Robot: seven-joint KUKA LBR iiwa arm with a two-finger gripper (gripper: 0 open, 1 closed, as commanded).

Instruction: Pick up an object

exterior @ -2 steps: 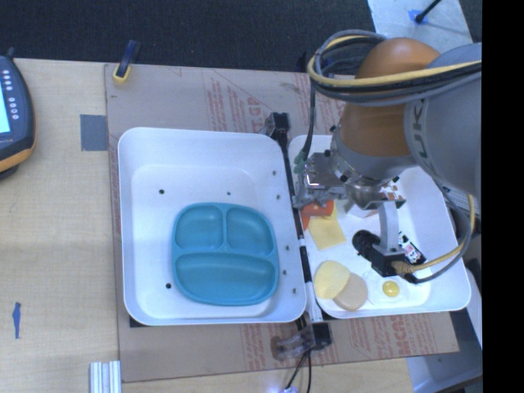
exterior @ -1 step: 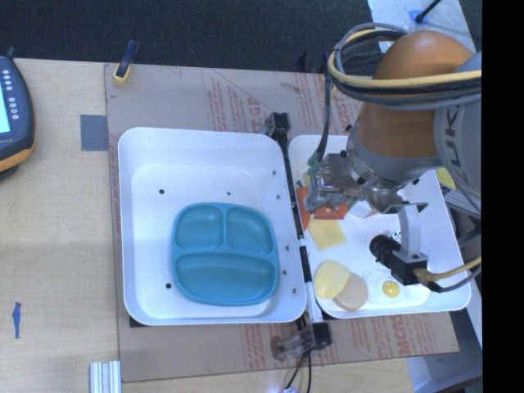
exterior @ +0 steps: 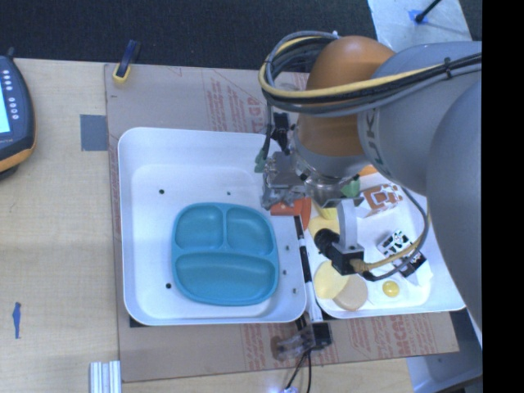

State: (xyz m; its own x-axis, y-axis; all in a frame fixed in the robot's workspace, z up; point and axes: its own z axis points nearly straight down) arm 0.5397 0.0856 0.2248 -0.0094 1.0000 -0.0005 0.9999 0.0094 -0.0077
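- An orange-red piece (exterior: 288,209) lies directly under the gripper (exterior: 281,188), at the seam where the two bins meet. It is the object closest to the tool. Contact between the two cannot be made out.
- The gripper hangs low over that seam, under the arm's orange band (exterior: 344,80). Whether it is open or closed cannot be told from this angle, and nothing can be seen gripped in it.
- Left of and below the gripper, a blue divided plate (exterior: 225,252) lies flat in the left bin (exterior: 135,219), well apart from the orange-red piece.
- Right of the gripper, in the right bin (exterior: 442,301), a green piece (exterior: 352,188) sits close beside the wrist. Just beyond it is a white card with orange print (exterior: 381,196).
- Below and to the right of the gripper lie a pale yellow disc (exterior: 327,281) and a tan round piece (exterior: 350,295), touching each other. A small yellow ball (exterior: 390,287) lies near them, and a white card with black print (exterior: 393,242) sits above the ball.
- Both bins rest on a cardboard sheet (exterior: 205,97) that extends past the gripper on the far side.
- Far to the gripper's left, a grey tape patch (exterior: 94,132) sits on the bench, with a yellow and blue clip (exterior: 124,62) above it at the cardboard's corner. A handheld controller (exterior: 12,109) sits at the view's edge.
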